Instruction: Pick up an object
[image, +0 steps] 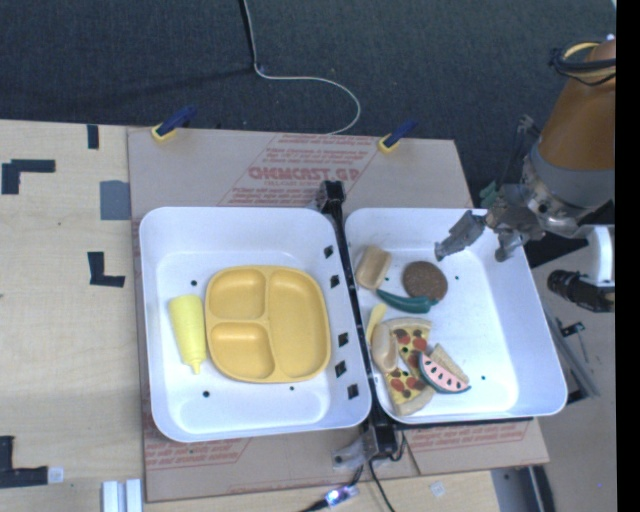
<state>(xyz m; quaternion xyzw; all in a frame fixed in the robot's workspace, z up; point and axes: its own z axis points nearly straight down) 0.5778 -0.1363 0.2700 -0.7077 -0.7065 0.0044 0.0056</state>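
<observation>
Your gripper (482, 236), fingers spread wide and empty, hangs over the right bin (520, 330); the nearest item, the brown patty (425, 280), lies just left-below it.

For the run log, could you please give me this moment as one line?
gripper: open, above right bin, holding nothing | nearest: brown patty | left bin: yellow plate, yellow bottle
</observation>
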